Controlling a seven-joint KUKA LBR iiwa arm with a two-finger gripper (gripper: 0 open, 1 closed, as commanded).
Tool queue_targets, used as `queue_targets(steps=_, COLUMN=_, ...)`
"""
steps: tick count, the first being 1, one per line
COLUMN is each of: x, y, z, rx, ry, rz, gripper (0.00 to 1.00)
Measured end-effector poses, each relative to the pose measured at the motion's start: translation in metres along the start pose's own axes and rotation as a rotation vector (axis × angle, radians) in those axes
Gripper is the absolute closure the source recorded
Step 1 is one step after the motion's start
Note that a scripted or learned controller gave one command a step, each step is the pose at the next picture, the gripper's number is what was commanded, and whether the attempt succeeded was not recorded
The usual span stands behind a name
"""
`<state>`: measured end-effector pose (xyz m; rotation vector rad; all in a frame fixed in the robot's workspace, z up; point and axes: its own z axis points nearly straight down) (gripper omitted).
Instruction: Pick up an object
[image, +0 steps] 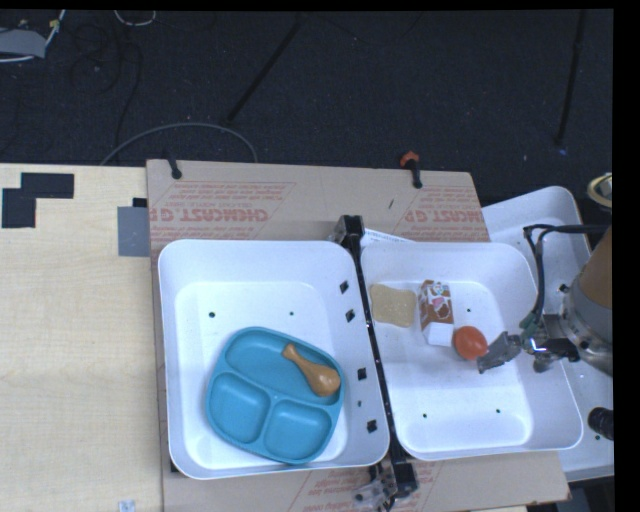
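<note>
Blue tray (262, 420) with drumstick (312, 370) in left bin (190, 270)

The KUKA arm (600, 300) shows as a bulky grey body at the picture's three o'clock edge, an orange-brown band across its upper part. A black cable (540, 262) loops over it toward twelve o'clock. At its tip — dark grey metal parts of the gripper (497, 356), slim and angular, partly blurred.
</note>
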<state>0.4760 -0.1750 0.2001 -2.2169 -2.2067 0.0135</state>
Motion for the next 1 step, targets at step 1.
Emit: queue_targets(steps=1, x=0.0003, y=0.0029, z=-0.0065, rx=-0.012, ry=-0.002, rz=-0.004, gripper=0.0)
